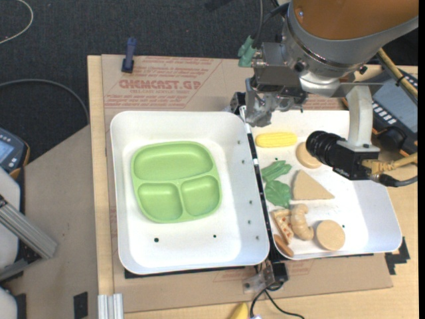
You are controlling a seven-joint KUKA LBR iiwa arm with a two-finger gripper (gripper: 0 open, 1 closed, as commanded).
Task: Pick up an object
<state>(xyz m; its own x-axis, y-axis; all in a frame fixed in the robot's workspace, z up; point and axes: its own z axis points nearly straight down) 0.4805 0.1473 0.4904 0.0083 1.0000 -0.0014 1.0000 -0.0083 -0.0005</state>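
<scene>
Toys lie in the right bin [382,234]: a yellow corn piece [275,139], green leaves [277,182], a tan wedge [310,187] and round cookies [329,235]. The left bin [126,178] has a green tray [176,180]. The hand [260,115] hangs over the right bin's far left corner, near the corn. I cannot tell how it is set. I think it should go straight down over the corn, away from the bin wall, then close.

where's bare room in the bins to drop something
Left bin: bare white floor all around the green tray, widest along its near edge. Right bin: crowded on its left with toy food; bare floor at its near right corner.
</scene>
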